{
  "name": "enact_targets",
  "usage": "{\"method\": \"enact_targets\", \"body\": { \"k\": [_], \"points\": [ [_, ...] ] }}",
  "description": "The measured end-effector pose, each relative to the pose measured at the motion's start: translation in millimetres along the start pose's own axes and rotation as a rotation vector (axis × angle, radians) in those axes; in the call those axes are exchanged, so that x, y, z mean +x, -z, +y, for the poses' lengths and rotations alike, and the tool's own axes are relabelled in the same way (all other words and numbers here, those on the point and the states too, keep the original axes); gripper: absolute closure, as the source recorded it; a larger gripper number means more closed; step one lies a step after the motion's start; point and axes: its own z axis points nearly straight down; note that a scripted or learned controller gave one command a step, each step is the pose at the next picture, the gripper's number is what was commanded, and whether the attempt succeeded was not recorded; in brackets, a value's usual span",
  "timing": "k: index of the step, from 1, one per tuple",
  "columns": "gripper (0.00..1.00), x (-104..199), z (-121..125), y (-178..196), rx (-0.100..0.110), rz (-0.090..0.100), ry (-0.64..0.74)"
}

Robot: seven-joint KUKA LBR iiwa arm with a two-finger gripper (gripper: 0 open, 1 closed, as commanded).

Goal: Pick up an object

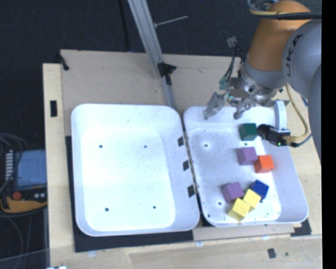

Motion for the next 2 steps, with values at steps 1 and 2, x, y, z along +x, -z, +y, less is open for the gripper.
{"method": "enact_targets", "body": {
  "k": [1,2],
  "points": [
    [0.0,0.0,0.0,0.0,0.0,0.0,0.0],
    [0.0,-8.6,6.5,-50.2,0.004,-0.002,-0.003]
  ]
}}
